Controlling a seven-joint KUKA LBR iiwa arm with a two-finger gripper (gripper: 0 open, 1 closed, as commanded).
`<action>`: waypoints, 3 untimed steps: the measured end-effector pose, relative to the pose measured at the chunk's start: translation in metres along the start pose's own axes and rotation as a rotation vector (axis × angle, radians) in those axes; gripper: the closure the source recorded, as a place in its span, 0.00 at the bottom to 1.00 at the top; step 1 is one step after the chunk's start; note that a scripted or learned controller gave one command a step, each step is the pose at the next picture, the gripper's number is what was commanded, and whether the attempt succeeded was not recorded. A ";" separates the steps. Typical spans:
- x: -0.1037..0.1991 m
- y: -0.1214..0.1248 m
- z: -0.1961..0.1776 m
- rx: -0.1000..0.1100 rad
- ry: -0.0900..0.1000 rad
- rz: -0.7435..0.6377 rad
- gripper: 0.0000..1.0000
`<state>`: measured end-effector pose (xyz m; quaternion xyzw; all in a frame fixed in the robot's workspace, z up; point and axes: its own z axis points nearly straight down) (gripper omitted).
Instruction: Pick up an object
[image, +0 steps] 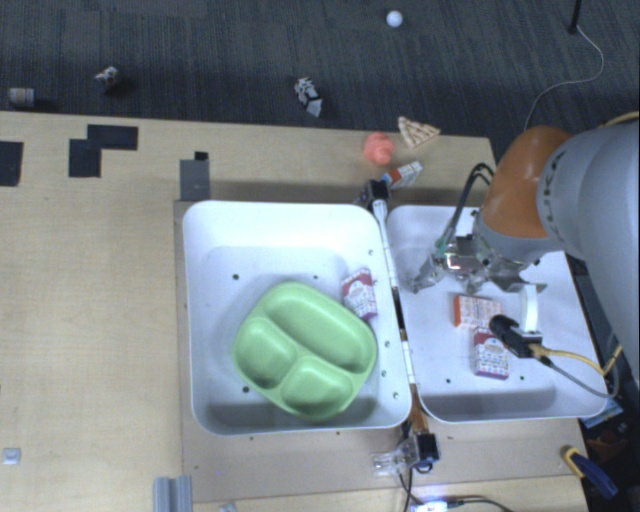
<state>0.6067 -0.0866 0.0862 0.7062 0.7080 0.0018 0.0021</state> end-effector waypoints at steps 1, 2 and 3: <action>0.000 0.002 -0.012 -0.007 0.000 -0.002 1.00; -0.120 0.063 -0.105 -0.003 -0.003 0.000 1.00; -0.118 0.063 -0.103 0.000 -0.001 -0.002 0.00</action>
